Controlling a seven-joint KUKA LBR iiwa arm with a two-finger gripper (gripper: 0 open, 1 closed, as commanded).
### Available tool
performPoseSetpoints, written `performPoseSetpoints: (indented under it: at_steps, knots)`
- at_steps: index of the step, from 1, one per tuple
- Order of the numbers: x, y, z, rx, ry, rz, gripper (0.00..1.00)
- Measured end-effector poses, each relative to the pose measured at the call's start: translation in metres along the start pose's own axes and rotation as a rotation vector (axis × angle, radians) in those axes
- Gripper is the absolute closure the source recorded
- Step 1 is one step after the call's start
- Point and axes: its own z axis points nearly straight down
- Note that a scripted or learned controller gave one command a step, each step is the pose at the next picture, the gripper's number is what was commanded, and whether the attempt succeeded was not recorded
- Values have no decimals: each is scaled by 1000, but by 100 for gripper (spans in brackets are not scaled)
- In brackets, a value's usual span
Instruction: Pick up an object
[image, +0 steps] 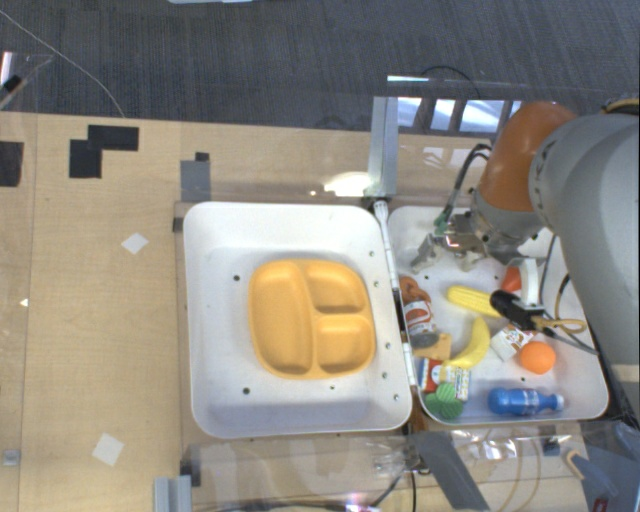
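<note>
you're looking at the gripper (452, 247) hovering over the right bin (590, 395), above the banana (476, 343); its grip state is not showing clearly.

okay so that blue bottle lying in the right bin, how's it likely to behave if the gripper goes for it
The blue bottle lies on its side near the right bin's front wall, so a nudge would probably roll it. Its rounded, smooth-looking body may slip between the fingers unless gripped across the middle. It looks small and plastic, so likely light and fairly stiff.
</note>
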Motion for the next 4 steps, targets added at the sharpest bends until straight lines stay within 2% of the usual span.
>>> performPoseSetpoints:
  at_steps: [1, 2, 3, 4]
  knots:
    - [0, 0, 0, 0, 0, 0, 0]
    - [-43, 26, -41, -2, -3, -208, 0]
    - [-38, 19, -25, -14, -3, -56, 0]
    - [-31, 10, -9, -5, 0, 152, 0]
